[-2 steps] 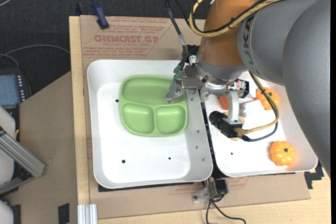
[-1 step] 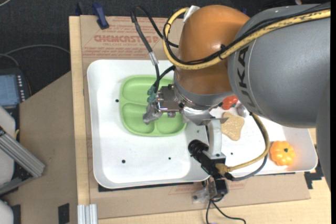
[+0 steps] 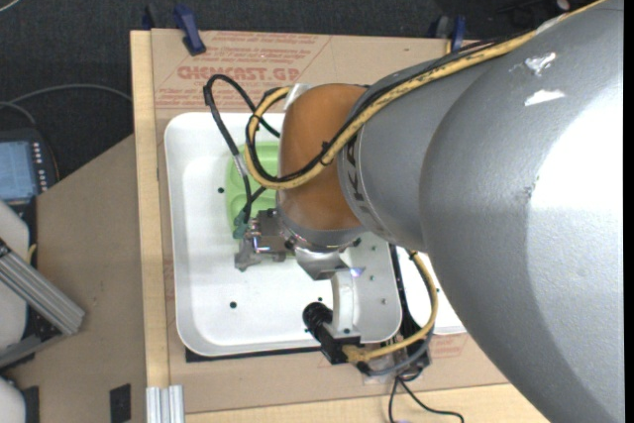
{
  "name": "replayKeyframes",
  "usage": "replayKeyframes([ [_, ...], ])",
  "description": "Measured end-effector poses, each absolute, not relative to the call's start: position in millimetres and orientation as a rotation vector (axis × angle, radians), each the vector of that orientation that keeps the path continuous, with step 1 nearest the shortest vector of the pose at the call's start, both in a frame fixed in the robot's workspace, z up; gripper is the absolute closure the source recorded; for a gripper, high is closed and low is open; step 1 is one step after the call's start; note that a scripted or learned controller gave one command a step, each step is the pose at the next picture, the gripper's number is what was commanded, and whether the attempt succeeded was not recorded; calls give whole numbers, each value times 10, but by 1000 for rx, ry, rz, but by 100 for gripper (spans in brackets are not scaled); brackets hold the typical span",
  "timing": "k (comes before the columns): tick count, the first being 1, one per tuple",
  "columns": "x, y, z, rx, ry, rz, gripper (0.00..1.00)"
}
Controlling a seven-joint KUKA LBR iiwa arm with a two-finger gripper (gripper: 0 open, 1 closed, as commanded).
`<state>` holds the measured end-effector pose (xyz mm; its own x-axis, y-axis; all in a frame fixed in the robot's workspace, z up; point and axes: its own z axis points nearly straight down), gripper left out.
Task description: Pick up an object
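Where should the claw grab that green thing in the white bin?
Probably the green thing's left edge, coming straight down from above. It seems to lie flat on the floor of the white bin, and only that side is visible; the arm hides the rest, so its full shape is unclear.

Green thing (image 3: 241, 181) in the left white bin (image 3: 198, 243), near the bin's back half. Bright, light green, flat-looking, lying down on the white floor. Only a strip to see, with the rest hidden under the orange and grey arm (image 3: 396, 173). Long side running from the back of the bin toward the front. Right beside the metal gripper (image 3: 250, 248), which sits at its front end; touching or not, hard to tell. Shape and kind too hidden to name.
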<state>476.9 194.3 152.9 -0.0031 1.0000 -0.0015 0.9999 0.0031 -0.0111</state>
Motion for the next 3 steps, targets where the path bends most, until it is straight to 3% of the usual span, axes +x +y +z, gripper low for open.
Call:
replayKeyframes([
  [1,4788,1927,1689,-2224,-2218,0,100],
  [2,5245,1272,987,-2223,-2212,-11,100],
  [3,5348,1345,2771,-2225,-2231,-27,100],
])
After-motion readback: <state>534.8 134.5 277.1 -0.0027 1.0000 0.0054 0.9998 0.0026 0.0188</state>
